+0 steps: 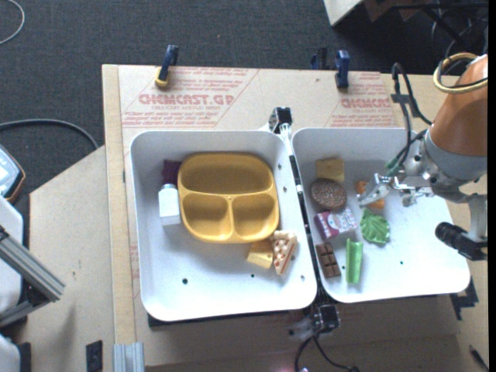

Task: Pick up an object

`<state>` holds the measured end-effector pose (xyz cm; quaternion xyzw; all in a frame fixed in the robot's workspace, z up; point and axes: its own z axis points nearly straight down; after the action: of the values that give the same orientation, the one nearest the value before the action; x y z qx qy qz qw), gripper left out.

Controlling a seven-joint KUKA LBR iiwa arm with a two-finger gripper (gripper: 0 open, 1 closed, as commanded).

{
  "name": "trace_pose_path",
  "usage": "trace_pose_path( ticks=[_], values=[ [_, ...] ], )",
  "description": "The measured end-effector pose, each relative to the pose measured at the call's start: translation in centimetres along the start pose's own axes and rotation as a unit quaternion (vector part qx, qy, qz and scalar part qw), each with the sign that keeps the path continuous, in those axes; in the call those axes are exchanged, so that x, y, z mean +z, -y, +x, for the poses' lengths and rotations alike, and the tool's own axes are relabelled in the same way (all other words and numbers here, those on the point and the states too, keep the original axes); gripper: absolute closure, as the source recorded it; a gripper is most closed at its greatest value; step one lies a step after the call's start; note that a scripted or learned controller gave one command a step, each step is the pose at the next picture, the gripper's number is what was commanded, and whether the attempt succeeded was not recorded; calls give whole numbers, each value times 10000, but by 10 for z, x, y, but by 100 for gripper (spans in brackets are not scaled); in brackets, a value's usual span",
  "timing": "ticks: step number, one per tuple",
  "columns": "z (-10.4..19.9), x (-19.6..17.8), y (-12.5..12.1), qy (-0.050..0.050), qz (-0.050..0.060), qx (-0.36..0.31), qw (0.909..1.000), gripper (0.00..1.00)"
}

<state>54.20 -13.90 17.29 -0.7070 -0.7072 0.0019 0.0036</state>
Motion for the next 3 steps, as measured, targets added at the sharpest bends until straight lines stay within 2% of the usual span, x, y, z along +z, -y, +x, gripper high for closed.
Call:
trace_pose_path(
  ticks=[1,2,3],
  values=[
    [-3,62,-4,-2,3,3,10000,0],
    [-2,85,-6,-10,-46,-1,10000,0],
    [-2,71,-9,-7,-92,0,10000,100]
  ],
)
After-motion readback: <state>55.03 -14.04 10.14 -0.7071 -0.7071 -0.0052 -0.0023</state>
